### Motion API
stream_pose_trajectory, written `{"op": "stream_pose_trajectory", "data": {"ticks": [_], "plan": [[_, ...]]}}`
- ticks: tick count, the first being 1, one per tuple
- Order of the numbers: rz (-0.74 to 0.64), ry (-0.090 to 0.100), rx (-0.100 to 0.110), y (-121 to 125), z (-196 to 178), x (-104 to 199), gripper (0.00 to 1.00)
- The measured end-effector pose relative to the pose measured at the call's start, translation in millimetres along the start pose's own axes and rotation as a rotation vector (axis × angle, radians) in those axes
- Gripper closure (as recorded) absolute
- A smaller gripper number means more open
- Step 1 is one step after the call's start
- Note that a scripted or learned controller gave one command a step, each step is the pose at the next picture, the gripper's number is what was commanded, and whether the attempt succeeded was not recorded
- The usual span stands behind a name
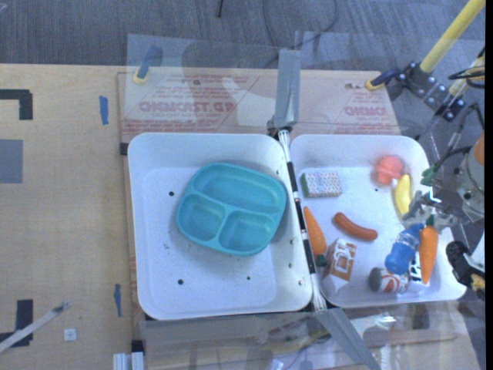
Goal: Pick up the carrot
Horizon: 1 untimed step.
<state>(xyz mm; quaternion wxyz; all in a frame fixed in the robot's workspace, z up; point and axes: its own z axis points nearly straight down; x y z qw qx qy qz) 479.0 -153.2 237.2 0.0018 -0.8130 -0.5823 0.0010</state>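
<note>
An orange carrot (428,257) lies upright in the picture near the right wall of the right bin (362,301), its green end pointing to the gripper. My gripper (430,209) hovers just above that green end, at the bin's right side. I cannot make out whether it touches the carrot. A second orange carrot-like piece (313,232) lies along the left wall of the same bin, far from the gripper.
Crowding the right bin are a blue bottle (402,250) against the right carrot, a banana (402,194), a pink ball (389,168), a sausage (355,227), a small carton (342,258), a can (383,280) and a speckled block (321,183). The left bin (154,268) holds a teal divided plate (231,208).
</note>
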Motion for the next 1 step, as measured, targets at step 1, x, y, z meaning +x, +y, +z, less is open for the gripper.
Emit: {"op": "stream_pose_trajectory", "data": {"ticks": [1], "plan": [[0.011,-0.001,-0.001,0.7,-9.5,-5.2,1.0]]}}
